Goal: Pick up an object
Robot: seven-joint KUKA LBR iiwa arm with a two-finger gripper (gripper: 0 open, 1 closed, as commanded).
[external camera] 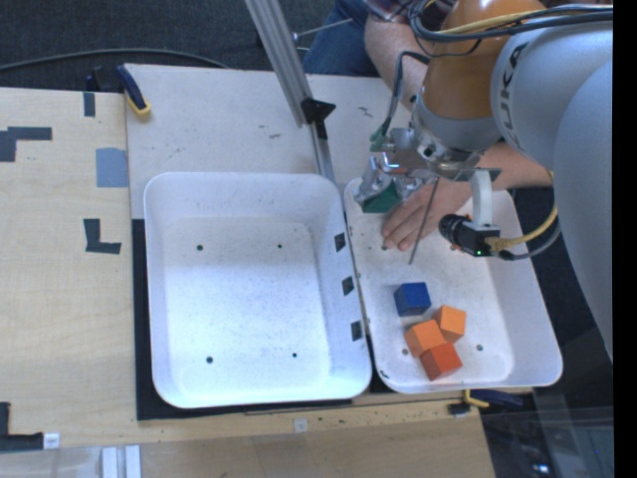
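Note:
My gripper [379, 185] hangs over the far left corner of the right bin [518, 366]. Its fingers are shut on a small green object [377, 203], which sits at their tips just above the bin floor. Loose blocks lie at the near end of the same bin: a blue cube [411, 298], a small orange cube [452, 322], another orange block [426, 336] and a red-orange block [440, 360]. The orange and red-orange ones touch each other.
A person's hand [408, 222] lies flat in the right bin, directly beside and below the gripper, with the forearm running off to the right. The left bin [159, 267] stands alongside. A metal post [284, 48] slants up behind the bins.

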